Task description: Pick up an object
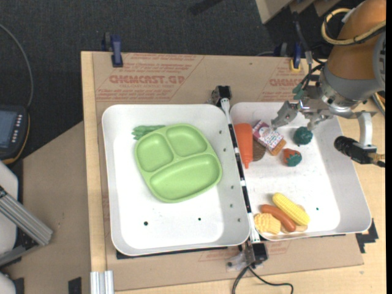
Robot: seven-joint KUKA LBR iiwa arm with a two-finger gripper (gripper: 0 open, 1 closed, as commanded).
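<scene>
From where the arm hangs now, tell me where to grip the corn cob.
Grip the corn across its middle, coming straight down from above. It lies flat and slanted in the right bin, its long sides mostly free, though a sausage touches its lower side. The hand hovers further back, so turn it across the cob.

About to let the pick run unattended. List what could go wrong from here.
1. The gripper hangs open between the pink carton and the teal toy; coming straight down, it may close on nothing.
2. The carton lies against the carrot, so a grasp could drag both.
3. The corn and sausage are piled together near the bin rim.
</scene>
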